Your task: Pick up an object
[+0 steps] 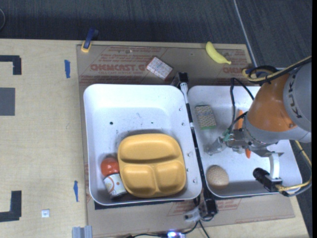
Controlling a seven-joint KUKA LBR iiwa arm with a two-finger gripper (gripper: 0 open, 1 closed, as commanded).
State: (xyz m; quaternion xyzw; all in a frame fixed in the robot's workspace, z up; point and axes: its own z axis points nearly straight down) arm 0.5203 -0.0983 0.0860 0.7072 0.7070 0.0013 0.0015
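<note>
My gripper (217, 145) is down low in the right bin (292, 168), near its left wall. It sits between a green sponge (205, 116) toward the back and a tan egg-shaped object (217, 176) at the front. Nothing shows clearly inside it. Small orange bits (247, 152) peek out beside the wrist, mostly hidden by the arm. The left bin (99, 108) holds a yellow compartment tray (150, 163) and a red-and-white can (112, 176) lying at the tray's left.
Behind the bins on the cardboard lie a yellow banana (217, 53), a small patterned block (158, 67) and a black pen (183, 80). A blue clamp (89, 38) grips the board's back left corner.
</note>
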